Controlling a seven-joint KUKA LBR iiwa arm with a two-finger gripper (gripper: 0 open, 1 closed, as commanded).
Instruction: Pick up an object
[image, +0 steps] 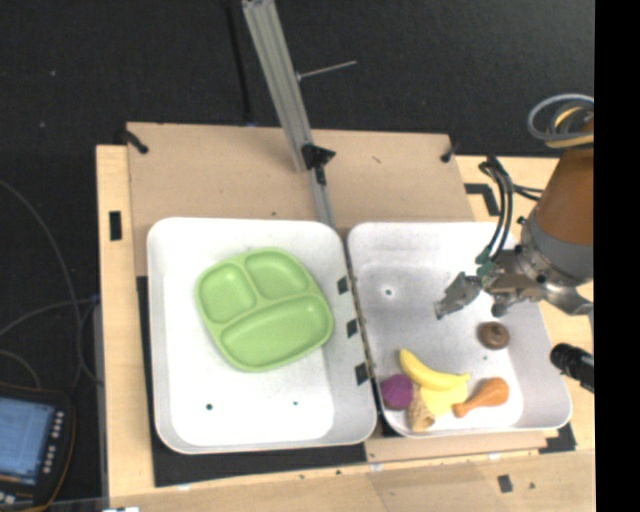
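Jaws (462, 293): you see them right of centre over the right bin (420, 250); open or closed, you cannot tell.
Banana (432, 372): lower right.
Plate (264, 309): left bin (180, 400).

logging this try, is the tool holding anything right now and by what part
Nothing is held. The tool hangs over bare floor of the right bin, apart from the brown round piece and the banana.

Bright, even overhead light; the white bins (250, 420) glare slightly, shadows stay soft, and the whole frame looks mildly blurred.
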